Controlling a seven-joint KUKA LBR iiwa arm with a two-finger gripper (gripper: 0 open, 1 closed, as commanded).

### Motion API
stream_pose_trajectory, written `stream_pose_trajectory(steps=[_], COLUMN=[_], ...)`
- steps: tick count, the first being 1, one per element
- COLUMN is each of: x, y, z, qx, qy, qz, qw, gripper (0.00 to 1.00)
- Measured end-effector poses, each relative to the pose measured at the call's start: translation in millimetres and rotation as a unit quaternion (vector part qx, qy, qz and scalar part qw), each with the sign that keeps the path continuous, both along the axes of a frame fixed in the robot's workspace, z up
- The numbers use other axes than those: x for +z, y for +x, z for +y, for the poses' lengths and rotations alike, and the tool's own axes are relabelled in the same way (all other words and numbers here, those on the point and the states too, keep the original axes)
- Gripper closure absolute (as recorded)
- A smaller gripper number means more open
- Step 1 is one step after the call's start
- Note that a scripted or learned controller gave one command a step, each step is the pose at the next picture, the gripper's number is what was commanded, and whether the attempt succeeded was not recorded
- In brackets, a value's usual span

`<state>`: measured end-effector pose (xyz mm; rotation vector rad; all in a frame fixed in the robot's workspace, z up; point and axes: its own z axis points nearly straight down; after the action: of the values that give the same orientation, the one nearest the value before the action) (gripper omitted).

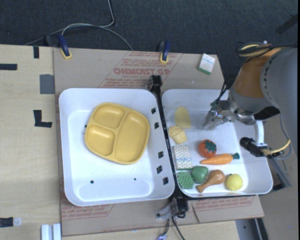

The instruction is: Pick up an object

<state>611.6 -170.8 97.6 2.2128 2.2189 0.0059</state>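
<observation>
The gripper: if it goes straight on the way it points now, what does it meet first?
Probably the bare floor of the right bin: the gripper points down-left, short of the pale yellow piece. Depth is unclear from above.

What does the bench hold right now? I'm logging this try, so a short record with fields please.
left bin: yellow divided plate
right bin: tomato, carrot, lemon, drumstick, green pepper, corn, pale yellow piece
hand: over the right bin's upper part, nothing seen between its fingers
outside bins: small box on the cardboard
</observation>
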Motion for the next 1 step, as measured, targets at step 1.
stream_pose_trajectory(steps=[1], x=[-0.3], y=[-0.2], z=[0.0], qx=[0.0], qy=[0.0001], qz=[0.0], qw=[1.0], gripper=[0.0])
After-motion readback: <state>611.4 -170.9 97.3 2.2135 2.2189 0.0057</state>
